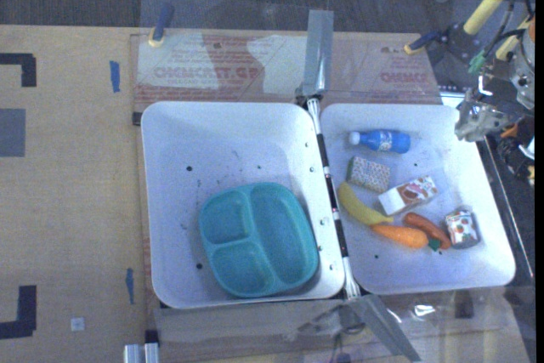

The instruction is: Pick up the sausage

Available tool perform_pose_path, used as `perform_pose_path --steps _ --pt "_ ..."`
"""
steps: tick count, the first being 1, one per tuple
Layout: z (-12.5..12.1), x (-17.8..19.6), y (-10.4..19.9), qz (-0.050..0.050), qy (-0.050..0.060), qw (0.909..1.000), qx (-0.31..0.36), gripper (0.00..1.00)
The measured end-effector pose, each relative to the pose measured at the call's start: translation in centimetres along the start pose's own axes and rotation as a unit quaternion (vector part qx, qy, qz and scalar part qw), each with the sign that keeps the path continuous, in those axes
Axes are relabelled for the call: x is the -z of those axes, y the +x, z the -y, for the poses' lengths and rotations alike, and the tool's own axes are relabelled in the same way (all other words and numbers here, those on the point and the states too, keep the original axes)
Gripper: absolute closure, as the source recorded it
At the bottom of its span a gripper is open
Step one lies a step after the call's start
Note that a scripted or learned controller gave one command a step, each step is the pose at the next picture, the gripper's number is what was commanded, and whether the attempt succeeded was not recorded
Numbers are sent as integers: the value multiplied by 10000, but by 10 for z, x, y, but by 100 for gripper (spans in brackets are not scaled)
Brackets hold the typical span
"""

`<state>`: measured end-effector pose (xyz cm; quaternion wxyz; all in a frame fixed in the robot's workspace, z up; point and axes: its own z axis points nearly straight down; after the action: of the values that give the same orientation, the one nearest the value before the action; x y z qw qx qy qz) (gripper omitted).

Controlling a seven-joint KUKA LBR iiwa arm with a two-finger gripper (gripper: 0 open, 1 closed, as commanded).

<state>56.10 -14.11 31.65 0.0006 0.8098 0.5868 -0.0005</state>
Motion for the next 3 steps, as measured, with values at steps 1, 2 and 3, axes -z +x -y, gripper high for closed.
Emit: perform_pose_path --steps 1,2,3 --pt "-25 11 13 -2 -14 9996 -282 100" --pt "-85 -33 68 0 -13 9999 121 100" --pt "-86 -22 74 -2 -20 10000 56 100"
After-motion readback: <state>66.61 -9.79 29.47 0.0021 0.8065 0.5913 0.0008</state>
